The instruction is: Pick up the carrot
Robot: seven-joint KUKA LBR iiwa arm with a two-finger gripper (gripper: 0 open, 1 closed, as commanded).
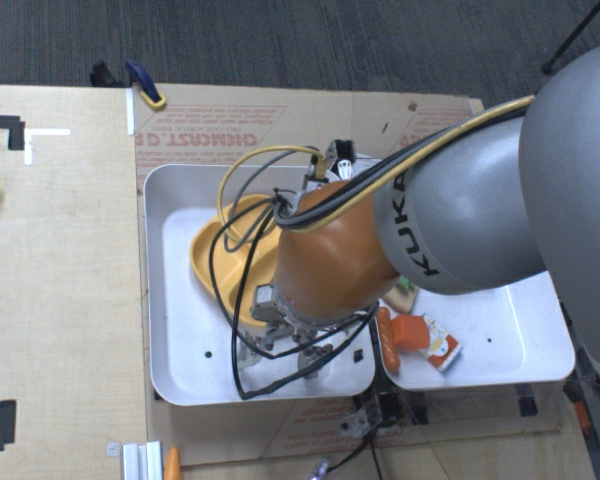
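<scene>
carrot (388, 345), a slim orange piece, lies at the right bin's (525, 363) left edge beside a red packet (420, 336), not yet lifted, while the hand (280, 343) hangs low over the left bin (175, 318) near a yellow bowl (215, 253), its grip impossible to tell.

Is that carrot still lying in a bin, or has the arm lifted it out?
In the bin. The carrot lies in the right bin, by its left wall; the gripper is over the left bin.

The grey arm (500, 188) reaches in from the right, bent steeply downward, its hand (290, 343) hanging low.
</scene>
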